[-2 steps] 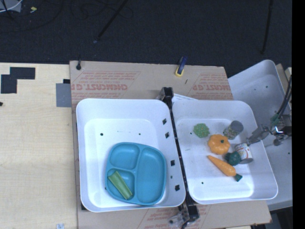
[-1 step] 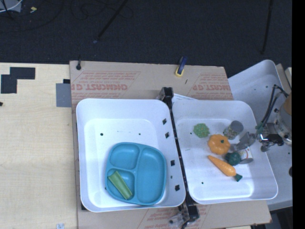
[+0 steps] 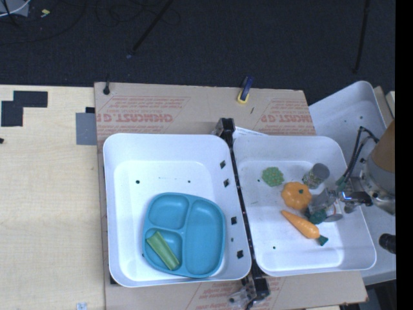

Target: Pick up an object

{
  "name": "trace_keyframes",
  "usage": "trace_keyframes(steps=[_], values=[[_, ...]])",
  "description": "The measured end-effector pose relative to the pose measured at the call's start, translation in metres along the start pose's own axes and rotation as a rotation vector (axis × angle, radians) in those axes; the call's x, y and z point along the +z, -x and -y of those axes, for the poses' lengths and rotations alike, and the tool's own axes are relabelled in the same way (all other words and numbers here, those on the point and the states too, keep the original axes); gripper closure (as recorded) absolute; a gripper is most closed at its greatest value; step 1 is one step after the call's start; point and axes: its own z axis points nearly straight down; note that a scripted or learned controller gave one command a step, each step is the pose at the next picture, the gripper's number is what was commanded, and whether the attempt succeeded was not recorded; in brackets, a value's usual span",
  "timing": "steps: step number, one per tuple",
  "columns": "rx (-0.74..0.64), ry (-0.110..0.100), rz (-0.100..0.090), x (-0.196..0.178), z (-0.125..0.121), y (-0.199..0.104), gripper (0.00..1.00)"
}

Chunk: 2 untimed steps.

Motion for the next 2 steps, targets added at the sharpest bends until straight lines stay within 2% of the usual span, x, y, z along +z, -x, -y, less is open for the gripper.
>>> trace_keyframes(steps=[1, 2], values=[[0.000, 0.005, 0.001, 0.0533, -0.0114, 0.0002, 0.00], [0.000, 0.022, 0.004, 0.0565, -0.0163, -0.0002, 0.00]])
